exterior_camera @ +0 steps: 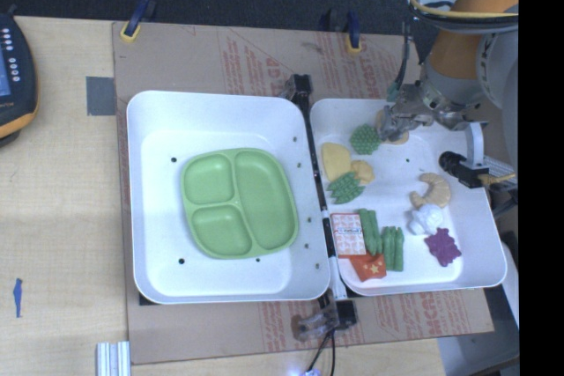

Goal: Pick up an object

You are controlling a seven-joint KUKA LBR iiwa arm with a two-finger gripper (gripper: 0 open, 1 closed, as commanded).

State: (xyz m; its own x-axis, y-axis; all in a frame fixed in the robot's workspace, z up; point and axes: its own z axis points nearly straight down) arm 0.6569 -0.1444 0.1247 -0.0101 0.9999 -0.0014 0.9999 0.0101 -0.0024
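My gripper (394,126) hangs low over the far left part of the right bin (476,277). It is directly above a small tan piece (399,136) and just right of a dark green leafy toy (364,138). I see nothing clearly held between its fingers. Further toy foods lie in this bin: a yellow piece (335,160), a green bunch (345,187), a croissant (434,188), a white piece (425,217), purple grapes (442,246), green pods (381,238), a printed packet (347,233) and a red pepper (368,267).
The left bin (159,269) holds a green divided plate (238,202). The arm's grey and orange body (467,40) looms over the right bin's far right corner. A handheld controller (13,75) lies at the bench's left edge.
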